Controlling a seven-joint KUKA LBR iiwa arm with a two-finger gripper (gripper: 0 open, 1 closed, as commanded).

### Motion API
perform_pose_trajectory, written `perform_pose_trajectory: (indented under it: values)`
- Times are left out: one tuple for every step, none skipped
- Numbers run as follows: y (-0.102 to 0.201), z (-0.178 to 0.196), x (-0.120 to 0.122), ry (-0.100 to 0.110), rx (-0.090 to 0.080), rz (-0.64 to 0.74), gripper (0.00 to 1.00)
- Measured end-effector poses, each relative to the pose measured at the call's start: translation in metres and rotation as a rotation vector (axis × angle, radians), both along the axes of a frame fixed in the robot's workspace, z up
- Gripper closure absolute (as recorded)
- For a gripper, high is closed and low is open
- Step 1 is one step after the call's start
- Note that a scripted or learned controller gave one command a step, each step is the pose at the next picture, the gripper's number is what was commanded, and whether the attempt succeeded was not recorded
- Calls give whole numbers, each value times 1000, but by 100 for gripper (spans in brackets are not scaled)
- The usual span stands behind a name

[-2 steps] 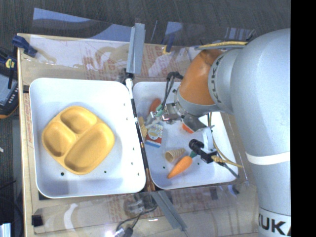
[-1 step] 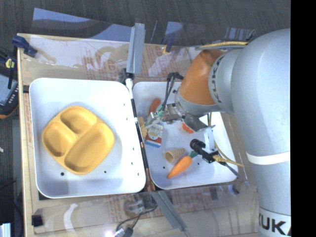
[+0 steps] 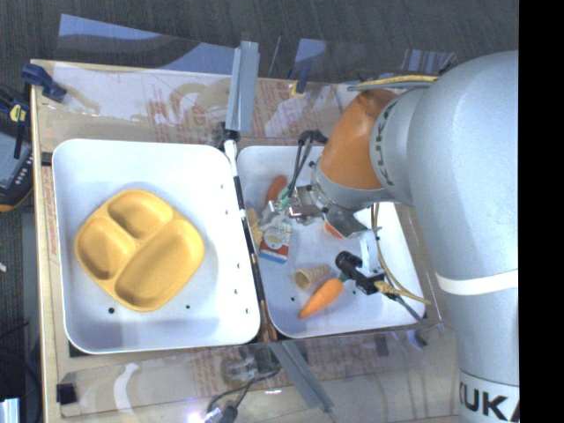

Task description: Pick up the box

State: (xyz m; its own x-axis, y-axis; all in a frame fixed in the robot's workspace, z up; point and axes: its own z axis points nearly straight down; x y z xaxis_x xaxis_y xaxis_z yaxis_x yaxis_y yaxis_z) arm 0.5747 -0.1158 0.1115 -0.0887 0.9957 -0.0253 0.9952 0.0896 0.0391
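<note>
One fixed camera above, slanted down on both bins [image 3: 145,161]; seemingly fairly near.

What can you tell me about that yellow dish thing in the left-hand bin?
The yellow tray is a rounded plate split by raised ridges into three compartments: one smaller at the upper side and two larger ones below and to the left. It looks like smooth moulded plastic with a slight sheen. It lies flat and right side up on the floor of the left bin, a little left of the middle and turned at an angle to the bin's walls. Its compartments hold nothing visible, and it touches nothing but the bin floor.
</note>
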Motion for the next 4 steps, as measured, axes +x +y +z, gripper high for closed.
perform_pose_trajectory:
  values:
    - [-3,-2,2,4,8,-48,0]
    - [-2,-1,5,4,-2,30,0]
    - [-1,-3,-15,-2,1,-46,0]
    - [4,4,-18,15,11,-37,100]
